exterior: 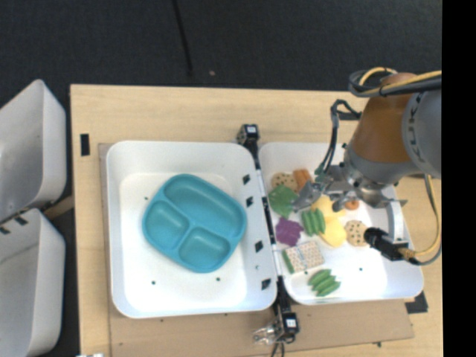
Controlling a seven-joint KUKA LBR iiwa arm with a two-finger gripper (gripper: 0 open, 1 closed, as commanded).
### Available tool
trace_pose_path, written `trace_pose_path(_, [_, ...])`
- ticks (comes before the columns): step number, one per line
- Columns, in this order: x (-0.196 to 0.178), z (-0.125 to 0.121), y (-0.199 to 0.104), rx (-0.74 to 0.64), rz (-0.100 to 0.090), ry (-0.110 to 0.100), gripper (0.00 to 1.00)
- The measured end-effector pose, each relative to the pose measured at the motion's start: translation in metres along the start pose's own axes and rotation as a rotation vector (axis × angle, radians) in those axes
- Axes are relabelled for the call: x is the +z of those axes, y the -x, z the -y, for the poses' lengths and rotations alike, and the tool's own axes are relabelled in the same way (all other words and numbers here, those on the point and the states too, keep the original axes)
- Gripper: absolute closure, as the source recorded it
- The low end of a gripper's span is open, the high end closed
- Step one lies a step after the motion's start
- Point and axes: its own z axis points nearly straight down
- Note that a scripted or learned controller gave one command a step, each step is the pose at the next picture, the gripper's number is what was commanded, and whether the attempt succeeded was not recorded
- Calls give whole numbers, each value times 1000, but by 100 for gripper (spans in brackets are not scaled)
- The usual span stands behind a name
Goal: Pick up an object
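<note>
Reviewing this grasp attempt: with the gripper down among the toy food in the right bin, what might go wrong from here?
Two likely risks:
1. The items are crowded: the gripper sits beside the green leafy piece, green pea pod and yellow piece, so it may pinch two or none.
2. Closing could shove neighbours like the cookie aside.

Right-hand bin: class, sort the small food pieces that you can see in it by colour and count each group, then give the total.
Green: 3
Purple: 1
Yellow: 1
Orange: 1
Tan cookies: 2
Patterned cracker: 1
Total: 9. The arm may hide more.
</note>
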Motion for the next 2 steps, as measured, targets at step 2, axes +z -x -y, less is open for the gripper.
trace_pose_path(2, [66,5,5,0,1,13,0])
